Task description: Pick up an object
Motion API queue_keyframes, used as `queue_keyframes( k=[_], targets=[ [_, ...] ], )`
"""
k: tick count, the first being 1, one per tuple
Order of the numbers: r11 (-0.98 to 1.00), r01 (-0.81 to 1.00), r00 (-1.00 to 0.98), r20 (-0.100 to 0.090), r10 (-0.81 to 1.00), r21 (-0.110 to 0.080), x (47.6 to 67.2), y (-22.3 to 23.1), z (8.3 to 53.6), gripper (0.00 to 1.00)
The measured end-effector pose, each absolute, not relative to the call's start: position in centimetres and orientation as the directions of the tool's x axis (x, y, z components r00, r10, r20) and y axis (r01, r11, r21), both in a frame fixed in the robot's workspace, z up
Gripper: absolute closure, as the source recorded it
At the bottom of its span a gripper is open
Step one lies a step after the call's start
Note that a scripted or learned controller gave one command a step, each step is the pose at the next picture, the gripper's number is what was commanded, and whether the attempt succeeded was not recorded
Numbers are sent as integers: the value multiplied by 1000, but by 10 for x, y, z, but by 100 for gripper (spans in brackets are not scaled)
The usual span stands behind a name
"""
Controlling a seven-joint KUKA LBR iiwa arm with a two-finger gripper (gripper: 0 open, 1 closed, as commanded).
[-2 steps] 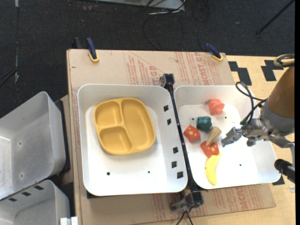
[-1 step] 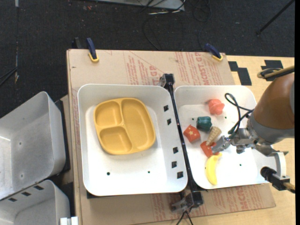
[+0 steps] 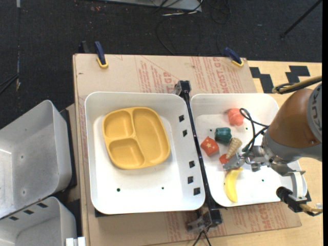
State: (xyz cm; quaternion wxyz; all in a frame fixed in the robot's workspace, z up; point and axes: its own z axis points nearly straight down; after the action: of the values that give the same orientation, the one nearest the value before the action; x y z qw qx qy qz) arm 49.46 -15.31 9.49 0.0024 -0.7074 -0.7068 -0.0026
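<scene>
The right bin [image 3: 266, 104] holds several small objects. A salmon-pink piece [image 3: 235, 116] lies at the back, with a teal block [image 3: 223, 134] in front of it. A red cube [image 3: 209, 146] sits near the bin's left wall, and a beige cone [image 3: 234, 146] lies beside it. A yellow banana [image 3: 232, 185] rests at the front. My gripper [image 3: 237, 162] reaches in from the right and hangs low, just above the banana's top end and right beside a small red piece [image 3: 224, 159]. I see nothing held in it.
In the left bin [image 3: 95, 188] lies a yellow divided plate [image 3: 136, 136]. A black divider with clips [image 3: 192, 137] runs between the bins. The arm's orange band [image 3: 296, 122] covers the right bin's right side. Grey tubs [image 3: 28, 152] stand off the bench at left.
</scene>
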Motion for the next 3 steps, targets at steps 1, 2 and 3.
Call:
queue_keyframes(
  k=[1, 2, 3],
  targets=[
    [-1, 1000, 1, 3, 1000, 11, 498, -153, 109, 100],
    [2, 1000, -2, -2, 1000, 5, 490, -153, 166, 100],
    [4, 1000, -4, -2, 1000, 6, 501, -156, 217, 100]
  ],
)
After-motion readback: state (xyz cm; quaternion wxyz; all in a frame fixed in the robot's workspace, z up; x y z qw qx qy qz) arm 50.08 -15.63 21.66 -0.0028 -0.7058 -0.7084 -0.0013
